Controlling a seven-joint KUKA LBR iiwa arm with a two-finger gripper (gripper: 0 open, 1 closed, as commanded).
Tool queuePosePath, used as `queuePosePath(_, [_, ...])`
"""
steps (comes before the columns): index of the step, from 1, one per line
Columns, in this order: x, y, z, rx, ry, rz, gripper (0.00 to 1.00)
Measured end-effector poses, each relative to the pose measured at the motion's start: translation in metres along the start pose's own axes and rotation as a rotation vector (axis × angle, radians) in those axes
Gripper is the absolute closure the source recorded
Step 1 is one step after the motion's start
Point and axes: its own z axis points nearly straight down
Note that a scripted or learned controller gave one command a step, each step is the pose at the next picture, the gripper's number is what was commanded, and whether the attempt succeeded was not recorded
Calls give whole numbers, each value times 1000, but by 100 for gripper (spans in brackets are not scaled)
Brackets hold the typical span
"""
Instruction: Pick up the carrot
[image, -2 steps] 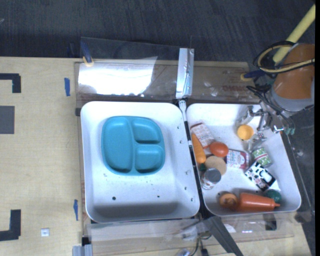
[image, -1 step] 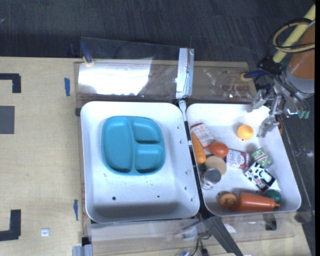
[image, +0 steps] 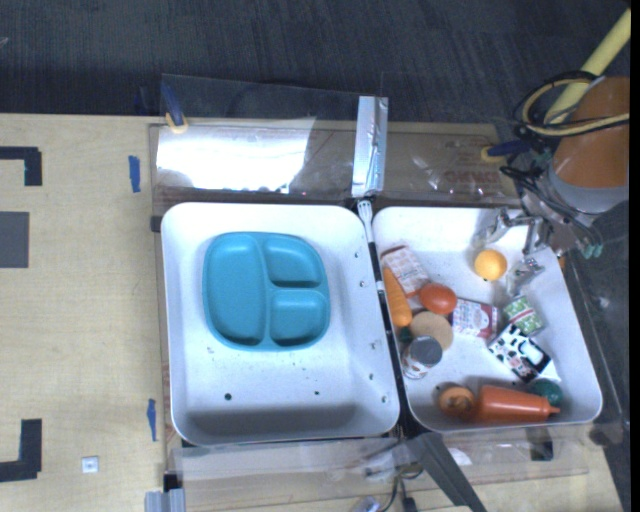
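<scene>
Approach step: hand (image: 528, 240), grip state unclear, at right bin's (image: 585, 330) 1 o'clock; carrot (image: 515, 402) at 6 o'clock. Next: descent onto carrot.

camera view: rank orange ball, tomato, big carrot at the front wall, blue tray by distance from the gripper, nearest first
From the gripper, top right of the right bin:
1. Orange ball, just below-left of it.
2. Tomato, mid right bin.
3. Carrot, along the right bin's front wall.
4. Blue tray, in the left bin.
</scene>
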Motion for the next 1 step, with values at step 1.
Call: queuePosePath(1, [-5, 13, -106, 3, -5, 183, 0])
